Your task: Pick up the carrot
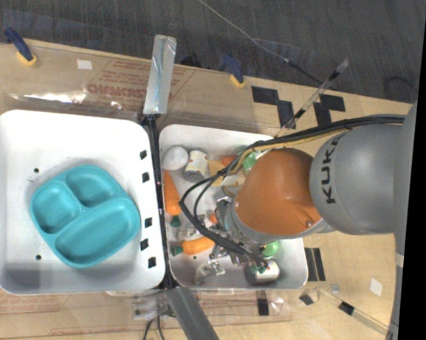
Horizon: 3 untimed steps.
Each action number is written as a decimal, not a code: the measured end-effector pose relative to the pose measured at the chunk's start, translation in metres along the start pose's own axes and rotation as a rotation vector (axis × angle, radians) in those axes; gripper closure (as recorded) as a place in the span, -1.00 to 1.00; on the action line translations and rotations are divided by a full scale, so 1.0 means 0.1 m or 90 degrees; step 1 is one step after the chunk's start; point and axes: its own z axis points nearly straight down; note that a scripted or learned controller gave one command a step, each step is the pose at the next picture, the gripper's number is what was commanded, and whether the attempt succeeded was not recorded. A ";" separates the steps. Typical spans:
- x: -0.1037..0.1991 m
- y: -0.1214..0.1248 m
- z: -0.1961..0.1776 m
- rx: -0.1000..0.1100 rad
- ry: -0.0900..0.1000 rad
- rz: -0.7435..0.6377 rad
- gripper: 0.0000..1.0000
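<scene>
An orange carrot (171, 193) lies lengthwise against the left wall of the right bin (189, 276). A second orange piece (197, 244) lies near the front of that bin, just left of my gripper (233, 263). The gripper is down low in the front part of the bin, under the orange wrist band (274, 193), which hides most of what is beneath it. Nothing can be seen held in the gripper.
The left bin (14, 155) holds a teal divided plate (85, 213). In the right bin, small white objects (184, 158) sit at the back left and green pieces (271, 247) lie beside the gripper. Black cables (196, 194) loop over the bin's middle.
</scene>
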 end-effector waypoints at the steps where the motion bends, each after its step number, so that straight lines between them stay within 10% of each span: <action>1: -0.08 0.00 -0.01 0.001 -0.003 0.198 -1.00; 3: -0.14 -0.02 0.00 0.000 0.000 0.171 -1.00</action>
